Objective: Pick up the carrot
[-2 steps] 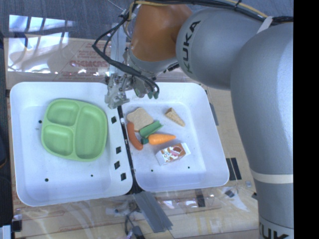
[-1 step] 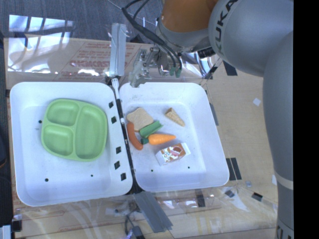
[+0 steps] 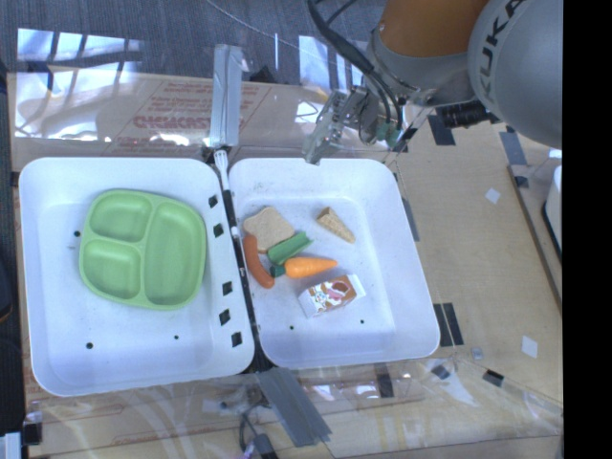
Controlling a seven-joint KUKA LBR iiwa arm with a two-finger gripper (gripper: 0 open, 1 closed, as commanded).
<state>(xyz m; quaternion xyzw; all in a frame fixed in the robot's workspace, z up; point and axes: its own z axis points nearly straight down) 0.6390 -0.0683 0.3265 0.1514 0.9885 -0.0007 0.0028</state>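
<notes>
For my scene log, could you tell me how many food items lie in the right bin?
5: bread upper left, sausage below it, wedge upper right, carrot at centre, carton below the carrot. None appear hidden.

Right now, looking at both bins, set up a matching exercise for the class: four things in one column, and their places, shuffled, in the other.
Things:
1. carrot
2. green plate
3. gripper
4. small carton

Places:
A. left bin
B. above the right bin's far rim
C. right bin, nearest the front
D. right bin, middle, beside the sausage

Pairs: 1-D, 2-A, 3-B, 4-C
</notes>
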